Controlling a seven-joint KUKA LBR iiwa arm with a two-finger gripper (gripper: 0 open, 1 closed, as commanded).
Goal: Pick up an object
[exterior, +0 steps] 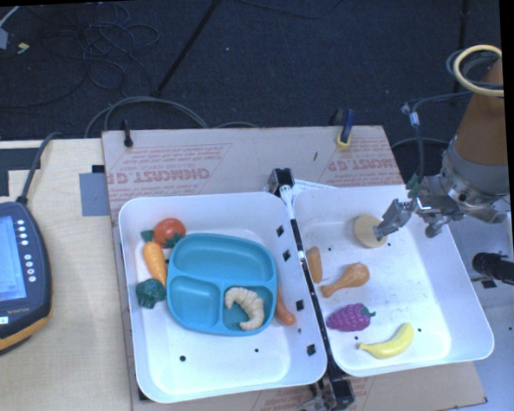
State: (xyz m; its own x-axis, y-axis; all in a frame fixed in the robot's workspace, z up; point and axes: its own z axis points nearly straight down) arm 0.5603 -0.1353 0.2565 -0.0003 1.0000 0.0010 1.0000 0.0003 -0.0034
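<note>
Claw sits over the far right part of the right bin, its fingers spread wide with nothing between them; you can see it just right of a round tan biscuit. Nearer you lie a chicken drumstick, purple grapes and a banana. A small orange piece lies by the divider. Look left and the left bin holds a blue tray with a shrimp in it, plus a tomato, carrot and broccoli along its left side.
</note>
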